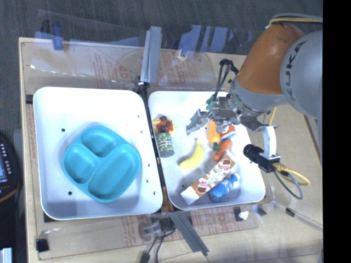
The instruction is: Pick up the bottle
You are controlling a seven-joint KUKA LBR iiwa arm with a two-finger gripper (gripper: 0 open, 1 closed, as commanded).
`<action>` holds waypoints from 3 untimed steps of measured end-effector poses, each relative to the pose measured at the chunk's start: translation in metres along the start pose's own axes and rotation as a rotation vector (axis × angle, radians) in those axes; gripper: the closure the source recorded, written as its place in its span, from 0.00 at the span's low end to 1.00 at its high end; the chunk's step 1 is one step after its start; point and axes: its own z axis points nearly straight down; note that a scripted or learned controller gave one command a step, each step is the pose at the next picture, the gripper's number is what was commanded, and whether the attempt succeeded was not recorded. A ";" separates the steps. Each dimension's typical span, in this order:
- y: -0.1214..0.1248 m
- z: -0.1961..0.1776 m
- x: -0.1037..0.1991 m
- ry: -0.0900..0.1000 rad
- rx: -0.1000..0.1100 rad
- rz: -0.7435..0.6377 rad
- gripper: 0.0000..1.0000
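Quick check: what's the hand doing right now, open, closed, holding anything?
Hand: open, holding nothing, hovering over the right bin above the carrot; the bottle lies apart, by the bin's left wall.

Small bottle (164, 137) w/ red-orange cap end & green patterned label, lying on its side in right bin (175, 196), hard against that bin's left wall, cap toward far side; banana (192, 156) just beside it, not touching

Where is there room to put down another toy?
Left bin: bare white floor all around the blue plate, widest along its far edge. Right bin: crowded. The bottle, banana, box and gripper leave just the far left corner free.
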 end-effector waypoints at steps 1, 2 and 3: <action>0.061 0.156 -0.020 -0.002 -0.006 -0.143 0.00; 0.061 0.146 -0.020 -0.005 -0.005 -0.148 1.00; 0.076 0.157 -0.041 0.000 -0.003 0.329 1.00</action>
